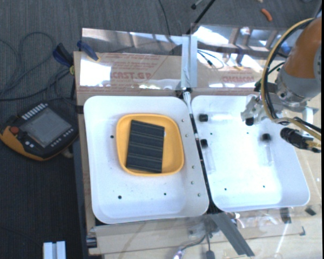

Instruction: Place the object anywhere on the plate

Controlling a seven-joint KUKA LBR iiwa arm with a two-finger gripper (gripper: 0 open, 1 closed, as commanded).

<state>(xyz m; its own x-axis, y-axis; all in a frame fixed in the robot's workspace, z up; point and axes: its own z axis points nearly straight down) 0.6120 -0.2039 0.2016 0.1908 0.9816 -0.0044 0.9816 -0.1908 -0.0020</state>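
Although the arm sits over the right-hand bin, the task's thing already lies in the left one: the dark grey ribbed rectangular block [146, 145] rests flat on the yellow rounded-square plate [175, 150], slightly tilted, with plate rim showing on every side of it. That plate sits near the middle of the left shallow white bin [97, 166], well apart from the arm.

Over the far right corner of the right shallow white bin [248, 188] hangs the grey arm with its orange band, and below it the end effector [257, 108], a cluster of pale metal and black parts. Nothing is visible between its fingers, but whether they stand apart or together I cannot tell from this slanted view; cables and the wrist blur the outline.

Judged from how things lie, the placing looks done: block on plate, touching nothing else, end effector away from it. What could remain is only for the arm to clear the counter, if the program asks that.
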